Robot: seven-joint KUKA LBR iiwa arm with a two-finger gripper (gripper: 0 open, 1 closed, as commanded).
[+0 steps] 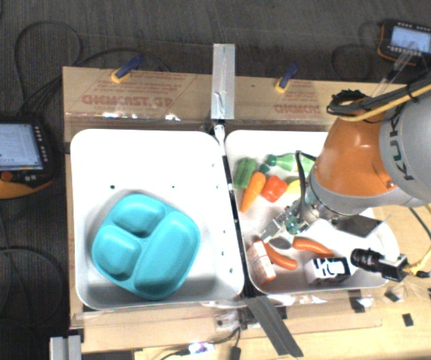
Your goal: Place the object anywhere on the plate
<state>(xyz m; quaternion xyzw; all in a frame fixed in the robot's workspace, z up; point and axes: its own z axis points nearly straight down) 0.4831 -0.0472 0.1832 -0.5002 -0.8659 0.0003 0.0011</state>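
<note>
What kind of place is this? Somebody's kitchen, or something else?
Most likely a robotics lab, not a kitchen. A grey-and-orange arm reaches into a white bin of toy food, a teal plate waits in the other bin, and a control pendant and cables lie around.

Single fixed camera, mounted above the bench, looking down at a slant on two shallow white plastic bins (151, 145) side by side; the grey, orange-banded arm (365, 163) enters from the right.

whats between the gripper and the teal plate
In the camera view, from the gripper leftward to the teal plate come a bare strip of the right bin's floor, the two bins' touching walls, then bare white floor of the left bin.
</note>
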